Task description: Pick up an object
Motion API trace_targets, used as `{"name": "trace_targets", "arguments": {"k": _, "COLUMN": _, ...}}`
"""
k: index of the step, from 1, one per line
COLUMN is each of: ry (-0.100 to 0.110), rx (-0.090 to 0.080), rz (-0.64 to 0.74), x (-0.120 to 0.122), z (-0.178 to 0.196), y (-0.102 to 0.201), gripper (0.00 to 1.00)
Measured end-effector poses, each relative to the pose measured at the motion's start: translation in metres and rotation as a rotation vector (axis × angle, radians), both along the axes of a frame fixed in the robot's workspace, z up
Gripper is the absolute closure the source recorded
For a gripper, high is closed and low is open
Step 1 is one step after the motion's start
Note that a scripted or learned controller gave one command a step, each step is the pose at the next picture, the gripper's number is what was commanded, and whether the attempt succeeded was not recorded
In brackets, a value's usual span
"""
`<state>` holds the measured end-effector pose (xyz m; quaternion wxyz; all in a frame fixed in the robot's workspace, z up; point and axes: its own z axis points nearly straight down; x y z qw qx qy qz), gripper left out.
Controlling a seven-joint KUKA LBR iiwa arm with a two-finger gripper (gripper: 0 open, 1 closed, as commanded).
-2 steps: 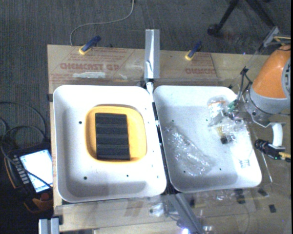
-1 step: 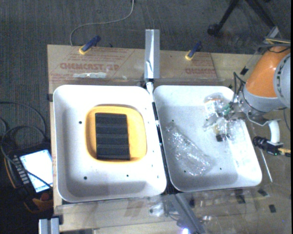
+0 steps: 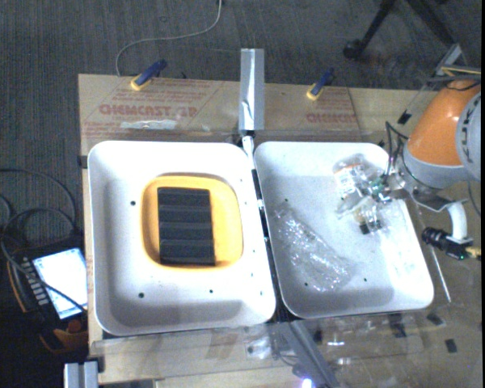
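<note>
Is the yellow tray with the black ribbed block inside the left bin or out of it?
In. The yellow tray lies flat on the floor of the left bin, ringed by its white walls, with the black ribbed block on it.

Dark grey carpet (image 3: pixel 81 23) covers the floor around my worktop (image 3: pixel 186 107), a pale wooden board with faded red lettering. Two blue-and-yellow clamps (image 3: pixel 148 74) grip its far edge. A thin cable (image 3: pixel 174 35) loops over the carpet, black chair legs (image 3: pixel 388 10) stand at the far right, and a lit screen (image 3: pixel 58 280) glows at left.
</note>
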<state>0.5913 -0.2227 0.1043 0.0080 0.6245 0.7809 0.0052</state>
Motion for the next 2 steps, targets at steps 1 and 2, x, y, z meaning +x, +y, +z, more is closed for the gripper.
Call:
{"name": "trace_targets", "arguments": {"k": 1, "ry": -0.001, "rx": 0.002, "rz": 0.002, "x": 0.001, "z": 0.009, "y": 0.002, "gripper": 1.0}}
{"name": "trace_targets", "arguments": {"k": 2, "ry": 0.019, "rx": 0.001, "rz": -0.053, "x": 0.016, "z": 0.073, "y": 0.051, "gripper": 1.0}}
